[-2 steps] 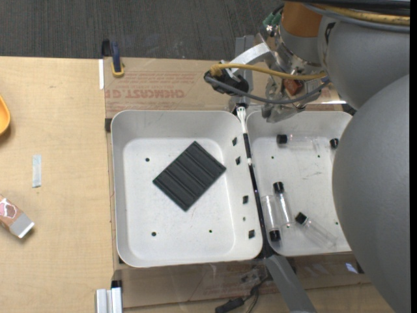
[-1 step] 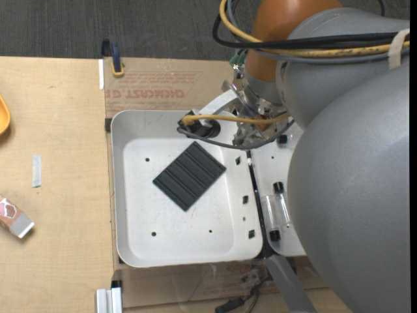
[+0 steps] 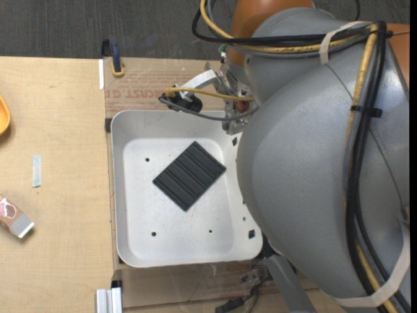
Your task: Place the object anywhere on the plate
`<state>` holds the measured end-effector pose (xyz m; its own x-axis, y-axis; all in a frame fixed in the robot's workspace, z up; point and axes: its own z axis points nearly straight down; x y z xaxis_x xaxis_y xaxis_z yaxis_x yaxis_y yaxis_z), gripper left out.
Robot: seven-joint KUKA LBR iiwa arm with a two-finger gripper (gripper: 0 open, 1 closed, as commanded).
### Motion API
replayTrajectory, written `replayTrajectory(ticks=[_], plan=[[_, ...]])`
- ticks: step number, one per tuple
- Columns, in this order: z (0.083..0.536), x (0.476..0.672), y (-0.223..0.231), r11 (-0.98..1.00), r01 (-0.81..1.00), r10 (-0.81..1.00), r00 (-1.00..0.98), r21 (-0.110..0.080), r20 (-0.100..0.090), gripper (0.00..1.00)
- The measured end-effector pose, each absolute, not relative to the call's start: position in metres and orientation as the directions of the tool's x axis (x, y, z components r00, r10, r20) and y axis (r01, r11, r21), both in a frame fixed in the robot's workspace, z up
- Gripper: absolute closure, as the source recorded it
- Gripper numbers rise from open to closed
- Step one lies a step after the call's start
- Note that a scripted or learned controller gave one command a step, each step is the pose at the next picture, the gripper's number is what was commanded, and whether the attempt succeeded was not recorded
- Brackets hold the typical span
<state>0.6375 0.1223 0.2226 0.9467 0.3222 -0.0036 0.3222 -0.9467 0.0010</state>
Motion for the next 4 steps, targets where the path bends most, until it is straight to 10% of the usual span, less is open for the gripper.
replayTrajectory(ticks=[1,2,3,4], plan=[[0.223,0.638,0.122,-0.947,0.322,0.322,0.947,0.001,-0.003,0.0],[0.231,0.638,0.12,-0.948,0.318,0.318,0.948,0.002,-0.006,1.0],[0.231,0.638,0.12,-0.948,0.319,0.319,0.948,0.002,-0.006,0.0],[0.239,0.638,0.118,-0.949,0.315,0.315,0.949,0.003,-0.009,1.0]])
